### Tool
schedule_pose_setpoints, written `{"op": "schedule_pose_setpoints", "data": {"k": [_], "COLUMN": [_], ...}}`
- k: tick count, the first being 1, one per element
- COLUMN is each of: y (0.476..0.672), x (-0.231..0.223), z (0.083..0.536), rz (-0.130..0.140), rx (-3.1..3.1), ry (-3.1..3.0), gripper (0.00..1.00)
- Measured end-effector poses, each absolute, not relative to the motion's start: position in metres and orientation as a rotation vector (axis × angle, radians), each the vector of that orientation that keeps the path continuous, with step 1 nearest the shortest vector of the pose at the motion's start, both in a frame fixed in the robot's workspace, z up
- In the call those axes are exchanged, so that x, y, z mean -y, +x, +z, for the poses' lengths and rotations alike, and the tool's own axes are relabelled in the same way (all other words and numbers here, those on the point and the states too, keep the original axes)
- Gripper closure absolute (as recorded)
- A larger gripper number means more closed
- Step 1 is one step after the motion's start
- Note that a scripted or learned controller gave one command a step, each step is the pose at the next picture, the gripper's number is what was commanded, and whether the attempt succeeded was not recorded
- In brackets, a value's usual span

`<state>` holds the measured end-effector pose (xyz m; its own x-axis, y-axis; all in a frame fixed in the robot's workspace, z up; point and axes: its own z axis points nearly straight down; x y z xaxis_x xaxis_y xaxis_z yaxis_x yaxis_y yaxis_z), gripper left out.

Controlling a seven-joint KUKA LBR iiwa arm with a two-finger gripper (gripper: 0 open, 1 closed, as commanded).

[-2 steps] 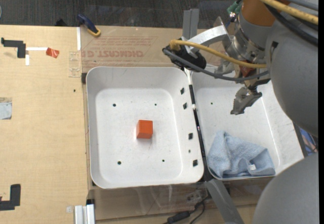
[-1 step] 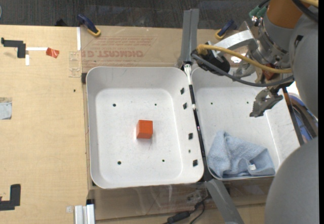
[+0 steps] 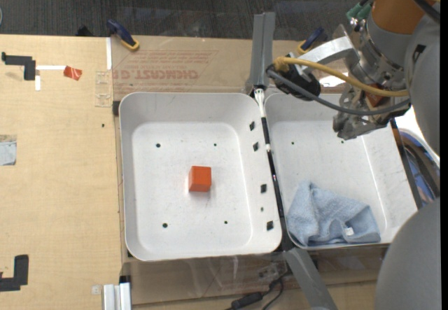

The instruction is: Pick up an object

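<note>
A small orange-red block (image 3: 200,179) lies near the middle of the left bin (image 3: 140,161). A crumpled light-blue cloth (image 3: 329,216) sits in the front of the right bin (image 3: 392,161). My gripper (image 3: 353,124) hangs over the back right part of the right bin, above and behind the cloth and well apart from it. Nothing shows beneath it but the bin floor.
A grey divider post (image 3: 262,50) rises between the bins at the back. Yellow and black cables (image 3: 308,81) loop from the wrist over the right bin's back edge. Cardboard (image 3: 49,161) covers the bench left of the bins, with a blue clamp (image 3: 123,34) at its back.
</note>
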<state>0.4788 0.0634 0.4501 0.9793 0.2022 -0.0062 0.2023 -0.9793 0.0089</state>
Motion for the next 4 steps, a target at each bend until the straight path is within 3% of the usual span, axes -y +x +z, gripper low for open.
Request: {"op": "schedule_pose_setpoints", "data": {"k": [1, 2, 4], "y": [0.478, 0.478, 0.478], "x": [0.037, 0.037, -0.010], "z": [0.441, 0.441, 0.441], "rz": [-0.008, -0.007, -0.006], "rx": [-0.317, -0.318, -0.317], "ry": [3.122, 3.122, 3.122], "gripper": [1.00, 0.00, 0.00]}}
